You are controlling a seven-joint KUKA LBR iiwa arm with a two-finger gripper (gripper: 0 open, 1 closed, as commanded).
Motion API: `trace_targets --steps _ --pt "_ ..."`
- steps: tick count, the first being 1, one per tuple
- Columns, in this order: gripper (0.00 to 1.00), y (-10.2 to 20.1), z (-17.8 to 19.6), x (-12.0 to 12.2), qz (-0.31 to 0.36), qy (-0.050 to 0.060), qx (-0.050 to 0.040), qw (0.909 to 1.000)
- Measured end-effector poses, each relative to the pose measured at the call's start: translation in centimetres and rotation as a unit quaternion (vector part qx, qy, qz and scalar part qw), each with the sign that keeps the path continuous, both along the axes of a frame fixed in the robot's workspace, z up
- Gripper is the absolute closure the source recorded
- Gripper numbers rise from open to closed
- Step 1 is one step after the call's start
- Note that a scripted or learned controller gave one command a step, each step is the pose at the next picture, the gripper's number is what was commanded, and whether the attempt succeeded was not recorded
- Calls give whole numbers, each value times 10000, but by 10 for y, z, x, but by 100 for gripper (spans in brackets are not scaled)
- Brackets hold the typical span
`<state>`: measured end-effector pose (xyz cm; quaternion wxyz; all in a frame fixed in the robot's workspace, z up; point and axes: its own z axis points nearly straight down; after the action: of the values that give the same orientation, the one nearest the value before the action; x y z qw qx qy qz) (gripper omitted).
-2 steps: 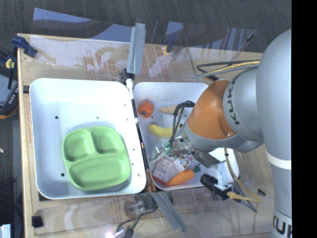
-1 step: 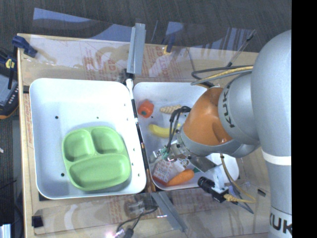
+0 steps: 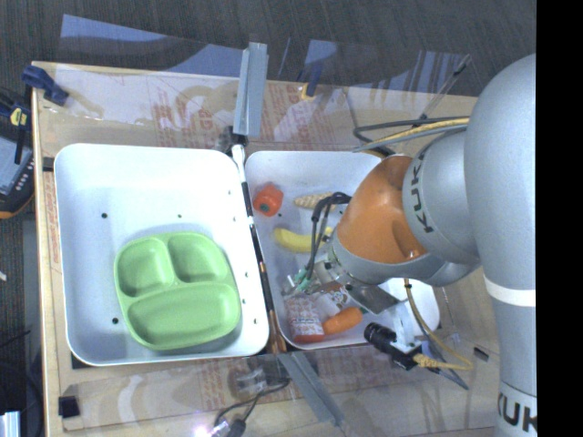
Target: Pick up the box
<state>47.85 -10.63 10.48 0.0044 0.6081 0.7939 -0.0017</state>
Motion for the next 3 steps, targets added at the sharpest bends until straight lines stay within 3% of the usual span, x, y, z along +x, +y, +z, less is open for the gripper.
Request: trace_targets --steps 1,2,3 --pt "0 -4 1 0 -25 -13 -36 10000" --pt "100 -2 10 0 4 5 -14 10000" --pt "0 -3 10 0 1 5 -21 10000"
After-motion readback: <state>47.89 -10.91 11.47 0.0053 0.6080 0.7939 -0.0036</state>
